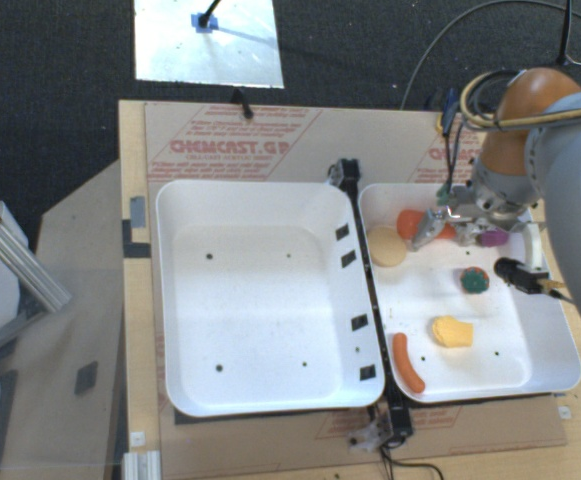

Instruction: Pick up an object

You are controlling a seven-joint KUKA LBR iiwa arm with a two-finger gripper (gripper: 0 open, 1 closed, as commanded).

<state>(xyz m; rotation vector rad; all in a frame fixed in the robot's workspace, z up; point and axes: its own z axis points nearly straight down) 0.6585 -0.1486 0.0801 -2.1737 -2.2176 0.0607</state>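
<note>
A pale wooden bench [270, 133] printed with faded red lettering sits on dark speckled carpet, and on it lie two shallow white plastic bins side by side. A shiny square metal sheet [208, 28] lies on the carpet beyond the bench, and a slanted aluminium rail [15, 258] shows at the left edge.

The left bin [260, 298] has a bare floor with a few small dark dots. The right bin [530, 363] holds six things: one orange-red round fruit-like object [411, 223] near the far wall, one cream round disc [387, 247] just beside it against the divider, one purple piece [493, 237] partly hidden under the wrist, one dark green lumpy ball [475, 280] near the middle, one yellow wedge-shaped block [453, 332] nearer the front, and one orange carrot-like stick [407, 362] lying along the front left wall. Open floor lies in the front right part of this bin, and between the green ball and the disc.

The grey arm with its orange band [530, 98] reaches in from the right, and its two-finger gripper [433, 226] is low at the far side of the right bin, touching or just beside the orange-red fruit. Whether the claw is released or clenched cannot be told. A black part [518, 274] juts out near the bin's right wall.
</note>
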